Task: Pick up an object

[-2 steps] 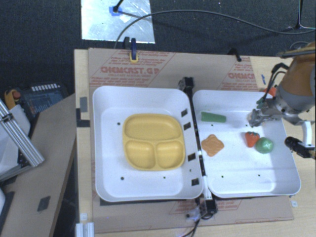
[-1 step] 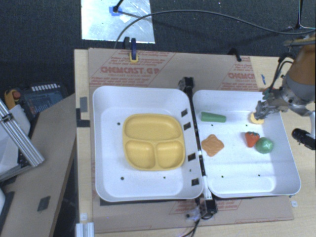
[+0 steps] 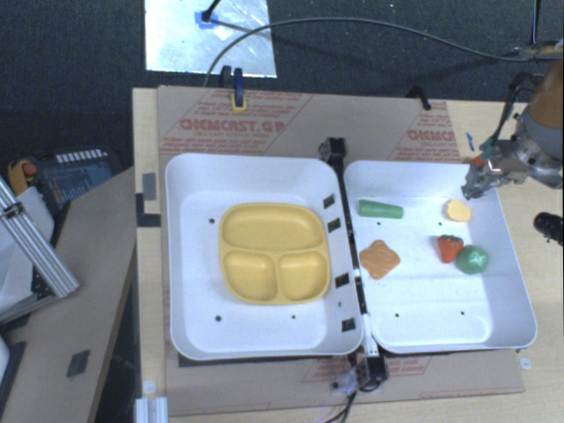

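From my station I see the gripper (image 3: pixel 477 180) hanging over the far right corner of the right bin (image 3: pixel 507 324), and I cannot tell how its jaws stand. The nearest thing is a small yellow disc (image 3: pixel 456 211), flat and round, lying on the bin floor just beside the gripper, toward the near side and a little left. So I judge a short drop that way would reach it; it has no long axis to line up on.

Beside the right-hand shallow white plastic bin (image 3: pixel 511 324), at its far right corner, the arm's wrist shows an orange band (image 3: pixel 548 104) above a rounded grey metal collar (image 3: pixel 539 155). From that collar a small dark-and-silver two-finger gripper (image 3: pixel 476 183) juts out over the bin's rim, bearing a tiny red mark and a blue one.
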Tool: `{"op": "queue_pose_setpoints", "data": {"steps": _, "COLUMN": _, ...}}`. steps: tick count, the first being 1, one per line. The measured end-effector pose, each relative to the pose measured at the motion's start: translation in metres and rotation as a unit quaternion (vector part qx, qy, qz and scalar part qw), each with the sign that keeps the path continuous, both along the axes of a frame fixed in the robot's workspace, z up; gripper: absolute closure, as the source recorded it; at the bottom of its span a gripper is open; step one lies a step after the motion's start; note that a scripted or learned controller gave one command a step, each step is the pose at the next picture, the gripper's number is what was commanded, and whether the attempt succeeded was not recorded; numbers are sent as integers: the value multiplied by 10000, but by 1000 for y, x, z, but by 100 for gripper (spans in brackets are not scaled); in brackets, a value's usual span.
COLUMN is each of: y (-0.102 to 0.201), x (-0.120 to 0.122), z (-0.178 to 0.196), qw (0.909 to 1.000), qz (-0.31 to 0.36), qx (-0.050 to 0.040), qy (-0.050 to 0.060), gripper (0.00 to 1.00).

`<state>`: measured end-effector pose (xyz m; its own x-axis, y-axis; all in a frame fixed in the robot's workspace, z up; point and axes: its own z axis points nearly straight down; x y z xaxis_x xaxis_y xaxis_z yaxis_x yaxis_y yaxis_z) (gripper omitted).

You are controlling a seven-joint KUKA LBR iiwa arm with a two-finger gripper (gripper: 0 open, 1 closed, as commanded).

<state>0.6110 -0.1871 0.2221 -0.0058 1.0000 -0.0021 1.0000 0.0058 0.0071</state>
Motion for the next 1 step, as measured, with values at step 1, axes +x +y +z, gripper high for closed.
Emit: {"op": "queue_pose_setpoints", "data": {"steps": 1, "y": 0, "x": 1, "z": 45, "qw": 10000, "qz": 0, "qx": 0, "qy": 2, "gripper": 100}}
